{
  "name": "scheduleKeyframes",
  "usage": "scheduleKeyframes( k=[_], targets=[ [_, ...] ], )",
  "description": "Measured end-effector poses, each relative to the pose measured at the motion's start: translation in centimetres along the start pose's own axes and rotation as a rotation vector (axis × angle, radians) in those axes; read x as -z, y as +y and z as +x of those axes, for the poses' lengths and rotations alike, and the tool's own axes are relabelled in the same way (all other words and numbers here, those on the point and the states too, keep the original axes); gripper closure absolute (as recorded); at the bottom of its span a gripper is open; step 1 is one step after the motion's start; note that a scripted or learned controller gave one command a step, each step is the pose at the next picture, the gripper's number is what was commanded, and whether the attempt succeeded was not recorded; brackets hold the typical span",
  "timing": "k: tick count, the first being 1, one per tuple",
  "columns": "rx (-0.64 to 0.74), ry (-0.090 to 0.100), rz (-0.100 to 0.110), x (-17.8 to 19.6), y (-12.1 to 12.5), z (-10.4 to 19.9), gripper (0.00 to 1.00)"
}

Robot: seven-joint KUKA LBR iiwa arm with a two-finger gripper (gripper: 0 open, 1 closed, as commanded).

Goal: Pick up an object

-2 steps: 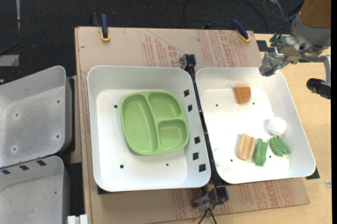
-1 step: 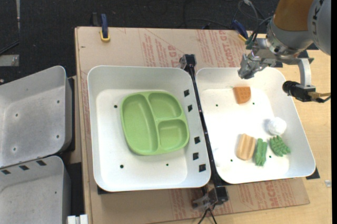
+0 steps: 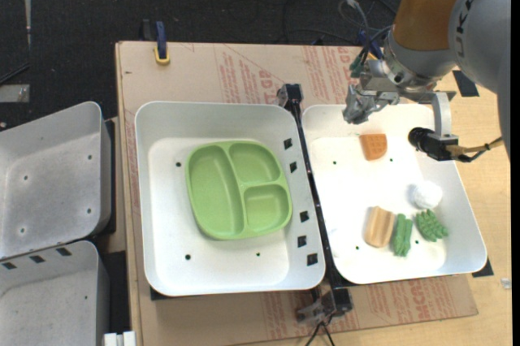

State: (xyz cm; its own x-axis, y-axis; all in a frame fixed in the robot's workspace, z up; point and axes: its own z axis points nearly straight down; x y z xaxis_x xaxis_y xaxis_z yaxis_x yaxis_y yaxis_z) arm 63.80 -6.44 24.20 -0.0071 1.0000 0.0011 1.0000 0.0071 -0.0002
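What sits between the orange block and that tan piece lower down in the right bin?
Nothing: the camera view shows bare white bin floor between the orange block and the tan piece.

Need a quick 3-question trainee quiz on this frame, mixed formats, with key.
1. True or false: the green divided plate lies in the right bin.
2. Which item lies nearest the gripper? A) orange piece B) white ball C) green pod
3. Fill in: the tan block lies directly beside the green ____.

Key: 1 false, it lies in the left bin; 2 A; 3 pod.
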Motion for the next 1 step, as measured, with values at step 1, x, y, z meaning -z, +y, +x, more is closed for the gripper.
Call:
scheduleKeyframes(
  k=[1],
  targets=[
    [0.002,0.001,0.000,-0.68,0.11,6.41,1.00]
  ],
)
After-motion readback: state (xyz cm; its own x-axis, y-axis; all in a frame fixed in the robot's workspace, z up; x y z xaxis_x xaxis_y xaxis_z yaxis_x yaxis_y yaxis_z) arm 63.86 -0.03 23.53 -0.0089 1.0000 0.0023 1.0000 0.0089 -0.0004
